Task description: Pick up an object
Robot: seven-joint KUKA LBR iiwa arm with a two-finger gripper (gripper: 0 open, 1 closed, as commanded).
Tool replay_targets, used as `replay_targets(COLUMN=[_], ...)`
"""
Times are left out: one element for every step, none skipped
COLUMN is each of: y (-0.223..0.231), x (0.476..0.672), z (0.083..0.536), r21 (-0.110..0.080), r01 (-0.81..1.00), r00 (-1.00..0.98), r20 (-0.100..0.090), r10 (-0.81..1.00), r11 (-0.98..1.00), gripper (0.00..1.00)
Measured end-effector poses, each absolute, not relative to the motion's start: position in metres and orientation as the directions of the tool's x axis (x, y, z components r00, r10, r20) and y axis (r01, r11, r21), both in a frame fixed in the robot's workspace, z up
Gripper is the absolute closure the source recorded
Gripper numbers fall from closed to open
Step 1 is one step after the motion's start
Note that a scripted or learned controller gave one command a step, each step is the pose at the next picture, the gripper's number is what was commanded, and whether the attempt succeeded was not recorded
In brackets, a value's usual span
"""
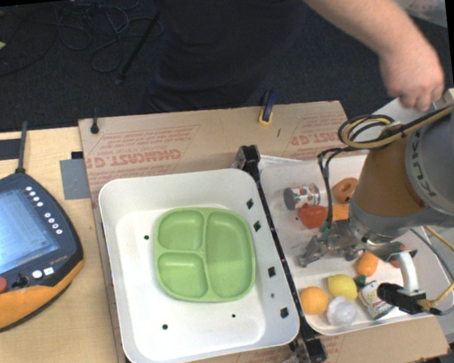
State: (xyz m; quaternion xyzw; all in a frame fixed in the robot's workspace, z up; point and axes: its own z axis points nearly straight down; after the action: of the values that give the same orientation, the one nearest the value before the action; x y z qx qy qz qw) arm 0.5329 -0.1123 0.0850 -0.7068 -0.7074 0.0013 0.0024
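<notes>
The right bin [279,211] holds several small objects. A small can [302,196] lies on its side at the back, with a red piece [312,216] and an orange piece [344,190] beside it. Along the front edge sit an orange ball [314,299], a yellow lemon [342,287], a pale round thing [341,312] and a small labelled bottle [376,299]. Another orange item [368,264] lies under the wrist. My gripper [320,249] hangs low over the bin's bare middle, just below the red piece, open with nothing between its fingers.
The left bin [126,221] holds a green divided plate [204,253]. A person's arm and hand [410,74] reach in above the robot at the upper right. A teach pendant [18,241] lies at the far left. Cables [368,130] loop near the wrist.
</notes>
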Motion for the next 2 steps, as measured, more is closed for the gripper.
replay_targets(y=[-0.115,-0.110], x=[0.533,0.530], z=[0.098,0.142], r21=[-0.005,0.001], r01=[1.000,1.000], r00=[0.007,-0.001], r20=[0.002,0.000], r10=[1.000,1.000], r11=[-0.007,0.001], gripper=[1.00,1.00])
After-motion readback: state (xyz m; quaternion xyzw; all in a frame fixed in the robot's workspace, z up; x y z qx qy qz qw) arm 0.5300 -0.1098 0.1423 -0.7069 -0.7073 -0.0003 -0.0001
